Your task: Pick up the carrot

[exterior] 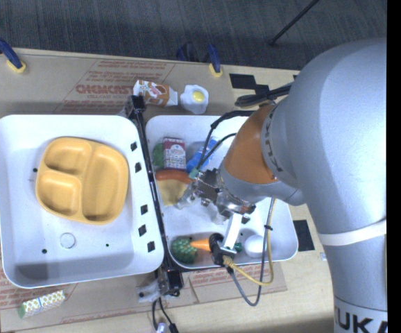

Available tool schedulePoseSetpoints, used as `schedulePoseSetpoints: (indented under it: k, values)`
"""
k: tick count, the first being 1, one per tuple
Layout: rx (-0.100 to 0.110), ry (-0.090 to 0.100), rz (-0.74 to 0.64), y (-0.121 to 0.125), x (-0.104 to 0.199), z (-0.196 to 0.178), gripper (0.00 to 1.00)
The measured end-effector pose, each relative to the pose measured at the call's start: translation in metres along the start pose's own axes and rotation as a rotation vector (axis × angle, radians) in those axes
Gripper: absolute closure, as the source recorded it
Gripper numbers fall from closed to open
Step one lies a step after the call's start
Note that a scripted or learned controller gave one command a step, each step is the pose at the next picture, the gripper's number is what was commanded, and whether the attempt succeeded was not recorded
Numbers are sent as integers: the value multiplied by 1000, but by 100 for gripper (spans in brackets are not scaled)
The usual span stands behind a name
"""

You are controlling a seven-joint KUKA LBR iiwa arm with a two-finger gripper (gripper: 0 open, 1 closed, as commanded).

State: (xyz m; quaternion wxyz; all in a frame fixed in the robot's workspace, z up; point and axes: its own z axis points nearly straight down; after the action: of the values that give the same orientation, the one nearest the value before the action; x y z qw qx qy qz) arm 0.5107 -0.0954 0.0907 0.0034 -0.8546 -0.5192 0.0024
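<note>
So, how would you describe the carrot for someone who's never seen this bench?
Find the right-hand white bin. In its lower-left corner, as viewed, lies the carrot. It alone is a short orange stub with a bushy green top.

In left bin, nearer its rear edge: a plate. In right bin, along its left edge: carton rearmost, sausage just before it, carrot at the front left corner. On the bench behind that bin: packet left of egg.

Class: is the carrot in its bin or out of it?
In. The carrot lies on the floor of the bin beneath the arm, near its front corner.
</note>
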Motion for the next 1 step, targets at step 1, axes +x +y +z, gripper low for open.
schedulePoseSetpoints:
  k: [1]
  values:
    - [-3,2,261,-23,71,-101,0]
